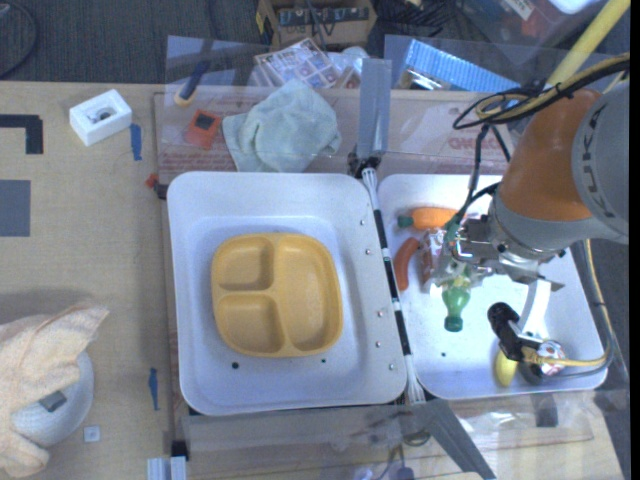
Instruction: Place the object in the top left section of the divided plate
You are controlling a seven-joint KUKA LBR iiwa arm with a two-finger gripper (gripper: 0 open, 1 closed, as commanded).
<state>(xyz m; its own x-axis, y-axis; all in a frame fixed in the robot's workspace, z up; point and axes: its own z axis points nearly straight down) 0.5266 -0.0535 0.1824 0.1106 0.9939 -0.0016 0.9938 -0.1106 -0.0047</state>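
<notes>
The yellow divided plate (277,293) lies in the left white bin (190,218), and its three sections hold nothing. My gripper (452,258) hangs low over the right bin (585,298), among the toy foods. Just below it lies a green bottle-shaped toy (455,304). At its left side is an orange-red sausage-shaped toy (405,260), and behind it an orange carrot-like piece (432,217). A small yellow toy (505,369) rests near the bin's front right. The wrist hides the fingertips, and I cannot make out anything held between them.
A pale green cloth (283,126), a small orange item (203,127) and printed packets lie behind the bins. A white box (100,116) sits at the far left, and a cream cloth over a bowl (45,368) at the front left.
</notes>
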